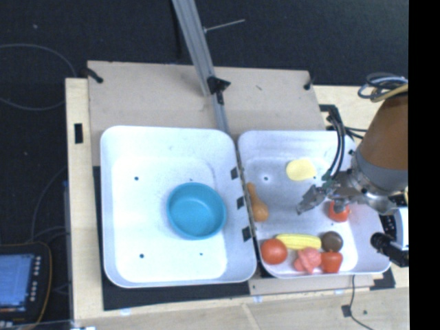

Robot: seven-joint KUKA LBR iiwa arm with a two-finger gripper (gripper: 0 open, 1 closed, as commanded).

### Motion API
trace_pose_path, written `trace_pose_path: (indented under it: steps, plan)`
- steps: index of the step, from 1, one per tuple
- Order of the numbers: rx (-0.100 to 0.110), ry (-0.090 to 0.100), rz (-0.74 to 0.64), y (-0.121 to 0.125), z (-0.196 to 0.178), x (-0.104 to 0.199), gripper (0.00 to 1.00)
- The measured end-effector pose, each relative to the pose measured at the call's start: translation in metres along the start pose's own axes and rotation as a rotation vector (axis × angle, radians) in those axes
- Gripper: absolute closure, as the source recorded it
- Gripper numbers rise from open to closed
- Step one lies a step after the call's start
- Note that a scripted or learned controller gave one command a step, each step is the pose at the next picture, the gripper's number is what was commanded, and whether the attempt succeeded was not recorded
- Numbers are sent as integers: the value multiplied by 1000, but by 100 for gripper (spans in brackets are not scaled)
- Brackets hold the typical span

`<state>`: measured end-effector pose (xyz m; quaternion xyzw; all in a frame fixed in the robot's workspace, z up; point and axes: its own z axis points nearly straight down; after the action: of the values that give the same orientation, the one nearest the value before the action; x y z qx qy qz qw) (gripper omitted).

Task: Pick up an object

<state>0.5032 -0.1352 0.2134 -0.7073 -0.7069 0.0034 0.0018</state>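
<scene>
My gripper (324, 199) hangs low over the right bin (275, 150), near its right side, and stands open. One dark finger (308, 199) is splayed out to the left. A small red object (338, 212) lies just below the gripper's right part, partly hidden by it, and is not held between the fingers. A yellow lemon-like piece (300, 169) sits a little up and left of the gripper. Along the bin's front lie a red tomato (273, 251), a yellow banana-like piece (298, 240), a pink object (308, 259), a red piece (331, 260) and a brown ball (332, 240).
An orange piece (257, 205) lies by the right bin's left wall. The left bin (130, 157) holds a blue bowl (196, 210). A grey metal pole (196, 43) slants up from the bins' back edge. Black cables (337, 143) run down to the wrist.
</scene>
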Motion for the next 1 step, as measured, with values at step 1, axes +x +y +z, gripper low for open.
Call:
trace_pose_path:
  steps: [1]
  plan:
    - [0, 0, 1, 7, 52, -8, 0]
